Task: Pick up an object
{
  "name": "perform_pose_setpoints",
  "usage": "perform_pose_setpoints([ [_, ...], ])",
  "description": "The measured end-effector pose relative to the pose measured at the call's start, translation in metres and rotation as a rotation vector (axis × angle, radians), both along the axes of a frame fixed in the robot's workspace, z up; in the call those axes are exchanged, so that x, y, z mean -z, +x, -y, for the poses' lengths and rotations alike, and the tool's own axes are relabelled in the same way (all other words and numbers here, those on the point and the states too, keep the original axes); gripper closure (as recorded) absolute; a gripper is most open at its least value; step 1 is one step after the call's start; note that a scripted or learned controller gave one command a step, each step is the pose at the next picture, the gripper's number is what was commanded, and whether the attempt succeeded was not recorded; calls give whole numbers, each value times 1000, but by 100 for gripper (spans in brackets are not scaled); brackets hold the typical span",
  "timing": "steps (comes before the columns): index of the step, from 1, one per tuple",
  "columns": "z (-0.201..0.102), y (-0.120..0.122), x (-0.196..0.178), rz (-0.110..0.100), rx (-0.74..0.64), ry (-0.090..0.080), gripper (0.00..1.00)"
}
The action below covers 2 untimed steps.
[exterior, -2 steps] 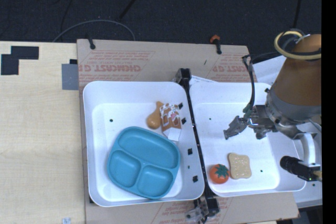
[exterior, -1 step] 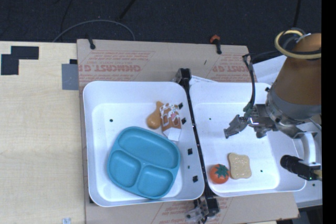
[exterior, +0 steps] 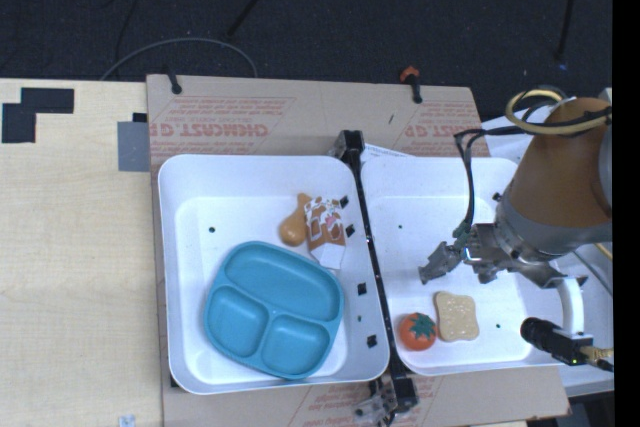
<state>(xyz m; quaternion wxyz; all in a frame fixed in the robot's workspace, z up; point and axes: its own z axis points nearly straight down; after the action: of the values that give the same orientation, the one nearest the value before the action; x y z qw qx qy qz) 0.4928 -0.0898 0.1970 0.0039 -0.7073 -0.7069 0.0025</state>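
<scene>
Toast slice (exterior: 457, 317) lies just below gripper (exterior: 441, 265).

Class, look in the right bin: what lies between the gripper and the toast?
Nothing: in the camera view, bare white bin floor separates the gripper from the toast. The tomato sits beside the toast.

The two bins (exterior: 180, 215) look like smooth, slightly glossy white plastic. The blue divided plate (exterior: 272, 307) is matt plastic. Printed brown cardboard (exterior: 300, 120) lies beneath them, on a pale wood-grain bench (exterior: 70, 255). The tomato (exterior: 417, 331) shines glossily.
</scene>
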Motion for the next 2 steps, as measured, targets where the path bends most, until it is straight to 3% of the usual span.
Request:
perform_pose_setpoints([
  [2,-7,3,110,10,1,-5,0],
])
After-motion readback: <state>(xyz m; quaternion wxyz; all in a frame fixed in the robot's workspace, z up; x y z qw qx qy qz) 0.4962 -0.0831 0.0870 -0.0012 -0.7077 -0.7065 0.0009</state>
